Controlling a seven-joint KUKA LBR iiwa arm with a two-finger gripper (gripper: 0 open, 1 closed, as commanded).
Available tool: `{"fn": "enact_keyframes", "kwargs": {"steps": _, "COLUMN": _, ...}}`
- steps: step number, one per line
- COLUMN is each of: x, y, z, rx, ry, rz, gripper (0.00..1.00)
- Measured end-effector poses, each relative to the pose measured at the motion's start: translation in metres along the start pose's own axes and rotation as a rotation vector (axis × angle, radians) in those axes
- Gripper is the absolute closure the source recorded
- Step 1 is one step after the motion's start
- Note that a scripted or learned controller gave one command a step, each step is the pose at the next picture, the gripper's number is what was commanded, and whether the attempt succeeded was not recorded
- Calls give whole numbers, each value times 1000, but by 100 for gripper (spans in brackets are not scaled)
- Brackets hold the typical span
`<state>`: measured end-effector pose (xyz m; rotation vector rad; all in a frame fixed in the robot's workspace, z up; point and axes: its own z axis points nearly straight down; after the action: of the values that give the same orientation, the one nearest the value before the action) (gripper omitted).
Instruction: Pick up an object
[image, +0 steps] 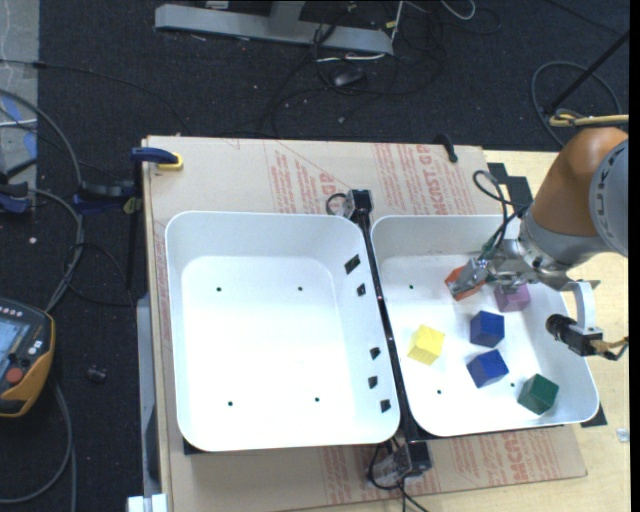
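**Over the right bin, no object lifted yet**

Nearest the camera, along the front of the right bin (590, 410), a dark green block (538, 393) rests by the corner, with a blue cube (487, 367) just behind it and a yellow block (427, 344) toward the divider. All three look like small, hard, matte solids with flat faces and crisp edges, easy shapes for a pinch. A second blue cube (487, 327) sits a little farther back, and beyond it a pale purple block (513, 296) lies just beside the wrist. An orange-red piece (462, 280) lies at the tip of the gripper (478, 272); whether the gripper has closed on it cannot be told from this slant. Every object appears to rest on the smooth white plastic floor, so the pick seems not yet done. The left bin (172, 300) stands alongside on the cardboard-covered table (300, 170).
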<state>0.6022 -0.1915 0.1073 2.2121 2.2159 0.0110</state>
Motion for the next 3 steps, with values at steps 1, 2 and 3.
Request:
{"fn": "enact_keyframes", "kwargs": {"steps": 1, "x": 5, "y": 10, "z": 0, "rx": -4, "ry": 0, "rz": 0, "gripper": 0}}
{"fn": "enact_keyframes", "kwargs": {"steps": 2, "x": 5, "y": 11, "z": -12, "rx": -7, "ry": -3, "rz": 0, "gripper": 100}}
{"fn": "enact_keyframes", "kwargs": {"steps": 3, "x": 5, "y": 10, "z": -11, "rx": -6, "ry": -2, "rz": 0, "gripper": 0}}
